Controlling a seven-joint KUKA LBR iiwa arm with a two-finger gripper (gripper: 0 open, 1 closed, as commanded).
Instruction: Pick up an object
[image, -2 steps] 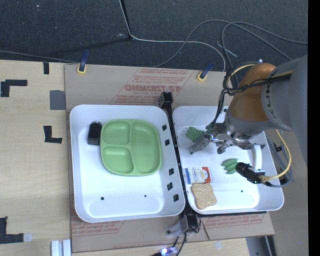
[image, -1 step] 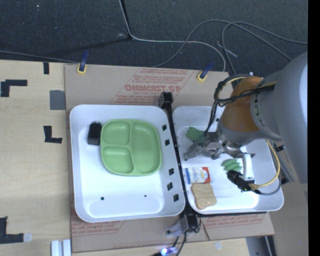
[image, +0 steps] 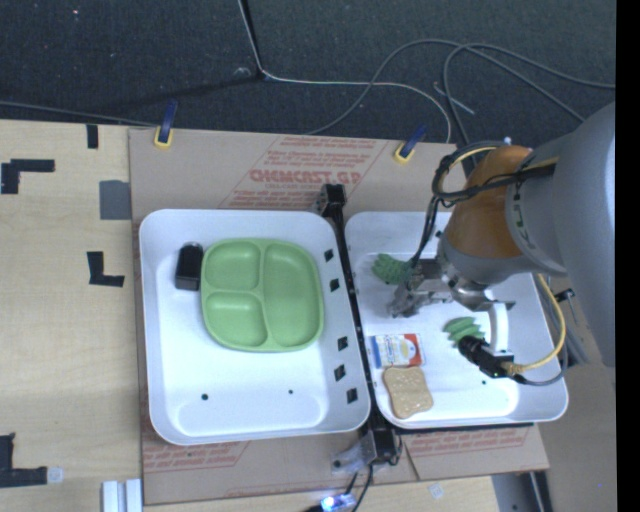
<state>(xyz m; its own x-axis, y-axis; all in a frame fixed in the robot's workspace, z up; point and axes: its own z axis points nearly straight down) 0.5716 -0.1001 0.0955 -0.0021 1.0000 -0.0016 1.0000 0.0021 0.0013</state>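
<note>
Two shallow white plastic bins with rounded corners sit side by side on a sheet of brown printed cardboard (image: 290, 170), which lies on a pale wooden bench.

The left bin (image: 170, 390) holds two things. One is a smooth, matte light-green plastic plate (image: 263, 295), roughly square with rounded corners and moulded into three compartments; it lies flat at the centre of the bin. The other is a small black rectangular block (image: 188, 266), touching the plate's rim at the plate's 9 o'clock.

The right bin (image: 545, 400) holds four loose objects. A dark-green leafy soft piece (image: 388, 267) lies toward the bin's 10 o'clock. A small bright-green ridged piece (image: 462, 326) lies just past the centre toward 4 o'clock. A flat rectangular packet, white with blue and red print (image: 396, 349), sits toward 7 o'clock, and a tan, rough-textured, bread-shaped slice (image: 407, 391) lies just below it at the packet's 6 o'clock, touching or nearly so.

The grey metal arm with its glossy orange band (image: 490, 215) reaches in from 3 o'clock. Its two-finger gripper (image: 412, 297) hangs low over the right bin's centre, between the leafy piece at its 11 o'clock and the packet at its 6 o'clock. Nothing can be seen between its fingers, and how far apart they stand I cannot tell, since they blur together from above.
</note>
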